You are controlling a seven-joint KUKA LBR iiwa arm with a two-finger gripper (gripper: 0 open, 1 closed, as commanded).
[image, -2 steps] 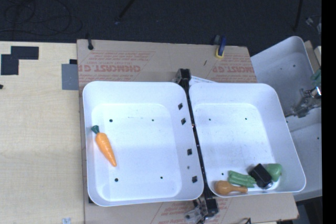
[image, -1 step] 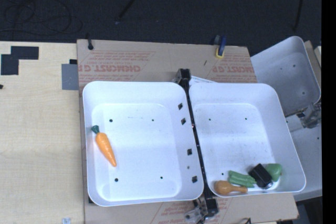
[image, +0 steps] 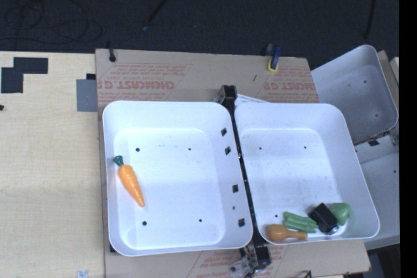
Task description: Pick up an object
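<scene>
Red print "CHEMCAST GP", upside down, repeated on brown cardboard sheet (image: 169, 78) beneath bins.

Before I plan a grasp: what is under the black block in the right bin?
The black block lies on top of green toy vegetables, near the right bin front corner, with an orange-brown piece beside them. The parts underneath it are covered.

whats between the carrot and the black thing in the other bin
In the camera view, between the carrot and the black object lie bare white bin floor and the black divider where the bins meet.
</scene>
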